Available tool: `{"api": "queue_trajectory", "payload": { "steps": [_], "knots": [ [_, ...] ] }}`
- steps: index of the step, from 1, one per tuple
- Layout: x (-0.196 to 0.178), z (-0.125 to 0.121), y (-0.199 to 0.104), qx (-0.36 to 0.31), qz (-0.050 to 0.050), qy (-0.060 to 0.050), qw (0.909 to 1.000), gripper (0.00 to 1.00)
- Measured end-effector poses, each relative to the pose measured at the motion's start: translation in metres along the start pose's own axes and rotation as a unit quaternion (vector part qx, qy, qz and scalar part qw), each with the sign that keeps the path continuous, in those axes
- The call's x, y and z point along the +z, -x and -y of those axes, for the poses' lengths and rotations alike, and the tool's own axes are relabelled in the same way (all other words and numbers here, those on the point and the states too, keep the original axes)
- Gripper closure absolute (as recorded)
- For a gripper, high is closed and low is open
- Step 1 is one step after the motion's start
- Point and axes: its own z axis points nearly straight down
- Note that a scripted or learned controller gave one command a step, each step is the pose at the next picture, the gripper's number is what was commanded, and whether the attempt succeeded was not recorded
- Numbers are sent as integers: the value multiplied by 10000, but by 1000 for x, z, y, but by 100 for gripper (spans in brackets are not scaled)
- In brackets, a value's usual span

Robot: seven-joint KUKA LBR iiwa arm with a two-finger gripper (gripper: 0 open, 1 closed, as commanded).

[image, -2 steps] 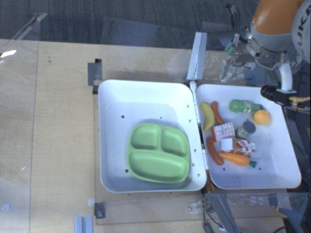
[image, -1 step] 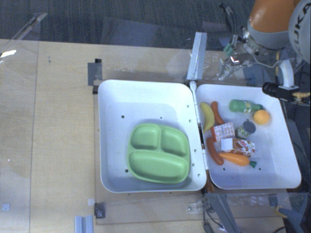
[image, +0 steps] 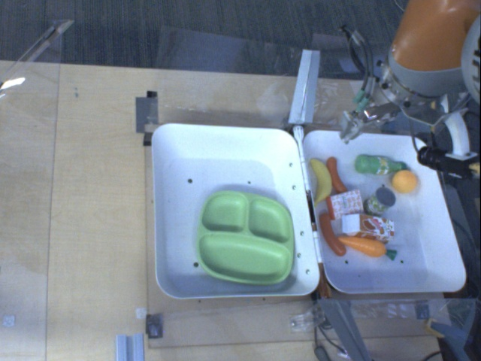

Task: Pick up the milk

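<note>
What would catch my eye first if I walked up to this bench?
Probably the green divided tray sitting alone in the left bin. Next, the jumble of toy food in the right bin: a banana, an orange, a carrot. The grey-and-orange arm looms over the bin's far edge.

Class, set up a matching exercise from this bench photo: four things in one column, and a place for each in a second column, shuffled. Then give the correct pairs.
Column one:
1. green divided plate
2. banana
3. orange
4. carrot

Column two:
A. near the front of the right bin, below the milk carton
B. right bin, along its left wall
C. left bin, toward its front
D. right bin, just right of the green bottle

Pairs: 1-C, 2-B, 3-D, 4-A
</note>
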Motion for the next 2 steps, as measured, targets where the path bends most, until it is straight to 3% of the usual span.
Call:
{"api": "queue_trajectory", "payload": {
  "steps": [1,2],
  "knots": [
    [5,-8,-14,-434,-1,2,9991,100],
    [-2,-35,5,-991,5,8,9951,100]
  ]
}}
